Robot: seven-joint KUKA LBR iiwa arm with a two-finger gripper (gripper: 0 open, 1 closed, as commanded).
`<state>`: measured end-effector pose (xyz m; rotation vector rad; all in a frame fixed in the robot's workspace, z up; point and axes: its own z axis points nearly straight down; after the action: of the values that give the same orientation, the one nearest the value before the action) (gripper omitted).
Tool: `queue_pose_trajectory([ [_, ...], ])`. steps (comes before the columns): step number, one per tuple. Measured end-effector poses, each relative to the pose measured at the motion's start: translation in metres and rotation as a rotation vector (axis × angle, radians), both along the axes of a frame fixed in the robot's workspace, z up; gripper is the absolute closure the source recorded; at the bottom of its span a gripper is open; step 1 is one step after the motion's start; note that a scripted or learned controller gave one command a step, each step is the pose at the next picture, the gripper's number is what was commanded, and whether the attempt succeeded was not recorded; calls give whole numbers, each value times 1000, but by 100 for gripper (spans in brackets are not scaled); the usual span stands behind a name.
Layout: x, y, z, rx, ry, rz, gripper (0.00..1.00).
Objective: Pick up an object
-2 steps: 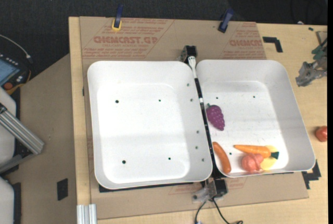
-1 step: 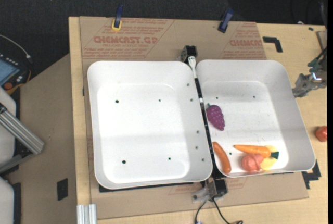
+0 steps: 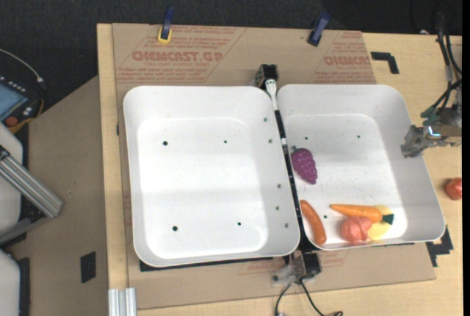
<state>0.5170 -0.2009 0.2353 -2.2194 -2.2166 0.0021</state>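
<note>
Judging by the toy grapes (image 3: 304, 164), carrots (image 3: 358, 211) and peach (image 3: 353, 230) lying in the right bin (image 3: 411, 132), nothing is picked yet, and whether the gripper (image 3: 418, 139) at its rim holds anything I cannot tell.

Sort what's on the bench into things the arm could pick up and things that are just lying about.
Pick-up candidates, all in the right bin:
purple grapes
orange carrot
red-orange pepper
pink fruit
small yellow piece

Just lying about:
left bin
blue clamps on the board's far edge
cardboard board
orange thing outside the bins
</note>
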Motion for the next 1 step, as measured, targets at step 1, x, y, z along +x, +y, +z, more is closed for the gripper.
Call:
queue_pose_trajectory([
  [1, -40, -25, 3, -2, -1, -3, 100],
])
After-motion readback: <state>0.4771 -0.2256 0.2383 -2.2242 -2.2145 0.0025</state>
